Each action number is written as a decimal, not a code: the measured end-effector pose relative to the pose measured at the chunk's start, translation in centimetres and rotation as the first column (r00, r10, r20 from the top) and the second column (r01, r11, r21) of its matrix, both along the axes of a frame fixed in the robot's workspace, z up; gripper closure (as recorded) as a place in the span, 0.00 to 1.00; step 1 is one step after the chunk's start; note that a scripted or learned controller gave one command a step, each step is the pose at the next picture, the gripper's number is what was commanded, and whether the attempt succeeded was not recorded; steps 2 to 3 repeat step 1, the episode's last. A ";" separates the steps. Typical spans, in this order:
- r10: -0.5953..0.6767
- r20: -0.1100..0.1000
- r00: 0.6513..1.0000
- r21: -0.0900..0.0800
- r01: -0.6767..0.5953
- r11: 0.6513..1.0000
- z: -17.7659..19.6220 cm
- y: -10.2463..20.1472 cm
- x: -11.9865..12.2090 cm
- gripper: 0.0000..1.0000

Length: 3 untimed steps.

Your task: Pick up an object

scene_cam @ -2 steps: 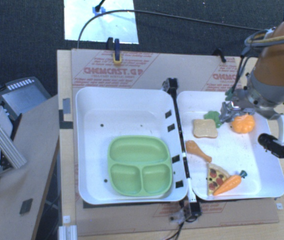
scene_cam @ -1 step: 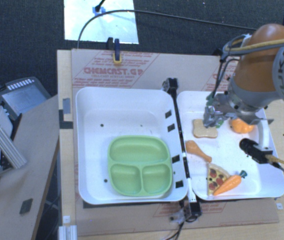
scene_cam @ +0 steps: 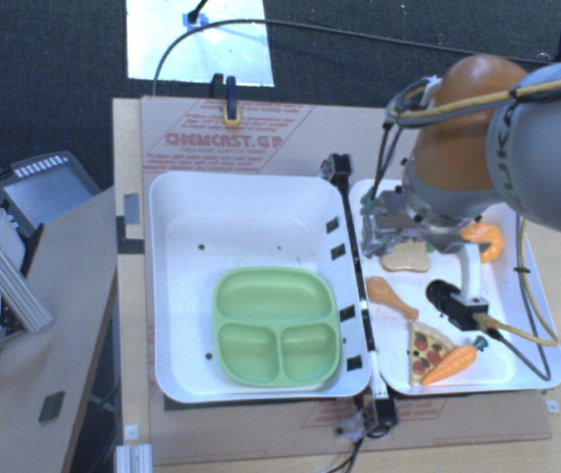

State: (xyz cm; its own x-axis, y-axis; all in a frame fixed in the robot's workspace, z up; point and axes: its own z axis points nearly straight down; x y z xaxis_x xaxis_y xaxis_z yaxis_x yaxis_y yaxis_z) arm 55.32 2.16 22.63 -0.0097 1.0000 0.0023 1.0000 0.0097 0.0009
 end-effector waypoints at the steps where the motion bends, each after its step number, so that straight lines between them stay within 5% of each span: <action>1: 0.000 0.002 1.000 0.000 0.000 1.000 0.4 4.9 0.7 1.00; 3: 0.000 0.002 1.000 0.000 0.000 1.000 0.4 4.9 0.7 1.00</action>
